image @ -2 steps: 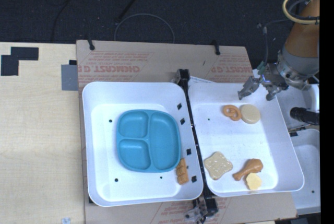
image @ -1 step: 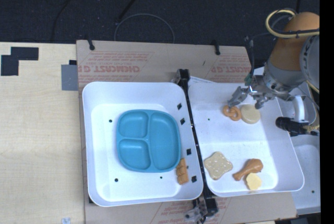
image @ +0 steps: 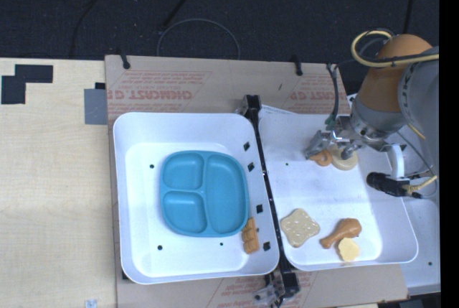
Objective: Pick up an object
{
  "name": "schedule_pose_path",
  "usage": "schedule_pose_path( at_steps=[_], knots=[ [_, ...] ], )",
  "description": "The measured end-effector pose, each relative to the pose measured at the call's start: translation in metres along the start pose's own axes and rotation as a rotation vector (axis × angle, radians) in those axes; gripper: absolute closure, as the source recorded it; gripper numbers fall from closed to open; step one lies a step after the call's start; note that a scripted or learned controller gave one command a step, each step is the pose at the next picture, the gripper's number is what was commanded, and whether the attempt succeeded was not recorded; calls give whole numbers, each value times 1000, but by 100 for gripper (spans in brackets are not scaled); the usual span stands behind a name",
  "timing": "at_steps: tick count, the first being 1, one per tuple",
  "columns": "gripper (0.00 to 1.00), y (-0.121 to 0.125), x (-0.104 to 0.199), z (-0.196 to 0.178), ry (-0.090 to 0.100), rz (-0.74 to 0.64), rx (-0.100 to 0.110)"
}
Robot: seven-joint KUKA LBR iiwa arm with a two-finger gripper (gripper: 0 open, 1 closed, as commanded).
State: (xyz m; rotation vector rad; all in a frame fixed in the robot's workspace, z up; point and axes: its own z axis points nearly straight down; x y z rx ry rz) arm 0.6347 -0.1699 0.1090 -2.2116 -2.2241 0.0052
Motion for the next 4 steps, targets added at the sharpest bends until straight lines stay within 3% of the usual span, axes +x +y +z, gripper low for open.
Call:
schedule_pose_path(
  at_steps=[1,2,4],
  knots=[
    [0,2,0,17,-6,-1,-9],
    [100,4,-2,4,-9,-2,-17],
    [100,1,6,-105,-2,3,-11]
  ],
)
